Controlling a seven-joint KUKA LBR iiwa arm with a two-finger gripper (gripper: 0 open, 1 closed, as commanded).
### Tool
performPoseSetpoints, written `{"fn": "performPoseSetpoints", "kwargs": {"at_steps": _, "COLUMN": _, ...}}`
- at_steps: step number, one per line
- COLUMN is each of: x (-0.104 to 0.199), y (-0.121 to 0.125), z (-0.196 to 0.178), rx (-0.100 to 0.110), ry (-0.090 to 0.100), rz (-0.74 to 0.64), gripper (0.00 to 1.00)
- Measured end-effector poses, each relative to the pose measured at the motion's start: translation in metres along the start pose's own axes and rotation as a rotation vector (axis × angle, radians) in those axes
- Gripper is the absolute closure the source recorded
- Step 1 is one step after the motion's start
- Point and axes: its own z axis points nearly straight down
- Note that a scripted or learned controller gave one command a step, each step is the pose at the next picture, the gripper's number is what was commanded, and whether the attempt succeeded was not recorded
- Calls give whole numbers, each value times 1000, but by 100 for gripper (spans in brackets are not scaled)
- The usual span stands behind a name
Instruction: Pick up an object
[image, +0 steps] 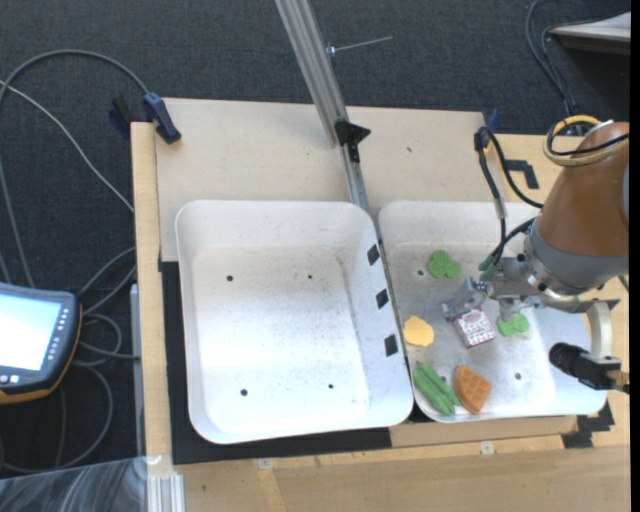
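Where hand (470, 303) hovers in right bin (400, 225), patterned block (475, 328) just below; finger state unclear.

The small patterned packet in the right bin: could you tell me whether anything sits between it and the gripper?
Nothing visible does. The gripper is right over the patterned packet, at its upper edge. The green piece lies just right of it, the yellow piece to its left, both clear of the gap.

Two white bins (270, 215); three green pieces (443, 265), one yellow (418, 331), one orange (472, 388).
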Motion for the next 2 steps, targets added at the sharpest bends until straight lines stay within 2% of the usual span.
{"fn": "performPoseSetpoints", "kwargs": {"at_steps": 1, "x": 4, "y": -10, "z": 57, "rx": 2, "ry": 0, "rz": 1, "gripper": 0}}
{"fn": "performPoseSetpoints", "kwargs": {"at_steps": 2, "x": 2, "y": -8, "z": 97, "rx": -11, "ry": -6, "rz": 3, "gripper": 0}}
